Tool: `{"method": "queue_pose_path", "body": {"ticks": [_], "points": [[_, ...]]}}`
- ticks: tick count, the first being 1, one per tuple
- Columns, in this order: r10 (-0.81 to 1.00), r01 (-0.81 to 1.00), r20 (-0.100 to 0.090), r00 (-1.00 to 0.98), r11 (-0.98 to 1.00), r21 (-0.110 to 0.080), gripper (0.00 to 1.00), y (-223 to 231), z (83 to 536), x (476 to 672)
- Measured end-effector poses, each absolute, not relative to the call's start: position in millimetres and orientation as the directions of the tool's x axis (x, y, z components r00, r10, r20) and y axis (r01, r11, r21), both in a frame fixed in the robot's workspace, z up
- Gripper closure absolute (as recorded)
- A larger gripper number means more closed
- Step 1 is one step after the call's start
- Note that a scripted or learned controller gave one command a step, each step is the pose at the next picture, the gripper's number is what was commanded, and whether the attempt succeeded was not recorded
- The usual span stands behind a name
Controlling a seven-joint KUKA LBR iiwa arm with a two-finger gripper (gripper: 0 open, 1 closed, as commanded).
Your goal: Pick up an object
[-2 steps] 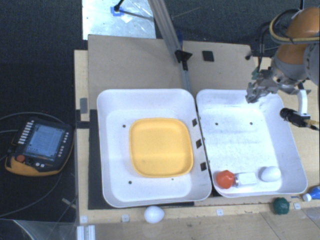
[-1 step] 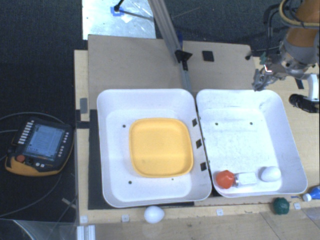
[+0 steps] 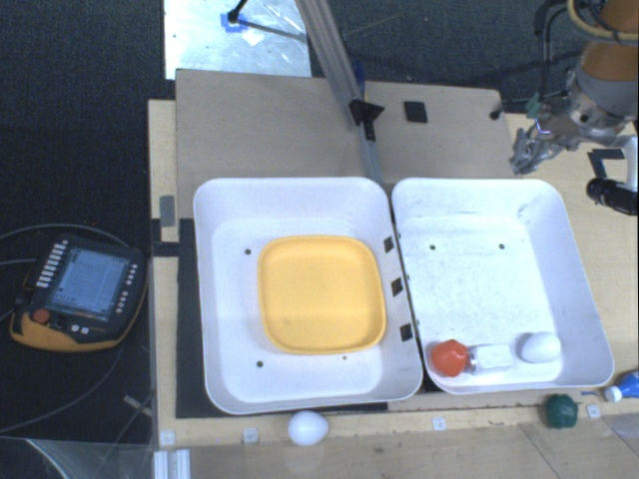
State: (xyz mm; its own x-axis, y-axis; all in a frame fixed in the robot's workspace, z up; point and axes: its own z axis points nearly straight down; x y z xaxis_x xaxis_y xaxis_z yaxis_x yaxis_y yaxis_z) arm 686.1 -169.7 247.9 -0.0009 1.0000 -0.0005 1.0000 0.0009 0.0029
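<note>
You have 2 white bins side by side on the bench: the left bin (image 3: 215,267) and the right bin (image 3: 559,228). In the left bin lies 1 yellow plate (image 3: 321,293), flat and near the middle. In the right bin you can count 3 things, all along the near wall: 1 red-orange ball (image 3: 449,357) at the left corner, 1 small white block (image 3: 492,356) just beside it, and 1 white egg-shaped object (image 3: 540,347) to the right of the block. Outside the bins, on the bench's front edge, you will find 1 more white egg (image 3: 308,427) below the left bin, 1 dark green ball (image 3: 560,410) below the right bin, and 1 small blue-and-white item (image 3: 621,391) at the far right, cut off by the frame. The gripper (image 3: 527,154) hangs above the right bin's far rim, well apart from all 3 objects in that bin, with nothing between its fingers; whether they are apart or together you cannot tell. 1 handheld pendant (image 3: 78,289) rests on the dark floor at the left.
</note>
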Motion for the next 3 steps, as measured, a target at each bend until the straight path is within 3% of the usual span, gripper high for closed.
{"method": "queue_pose_path", "body": {"ticks": [3], "points": [[1.0, 1.0, 0.001, -0.005, 0.005, 0.001, 1.0, -12.5, 251.6, 649.8]]}}
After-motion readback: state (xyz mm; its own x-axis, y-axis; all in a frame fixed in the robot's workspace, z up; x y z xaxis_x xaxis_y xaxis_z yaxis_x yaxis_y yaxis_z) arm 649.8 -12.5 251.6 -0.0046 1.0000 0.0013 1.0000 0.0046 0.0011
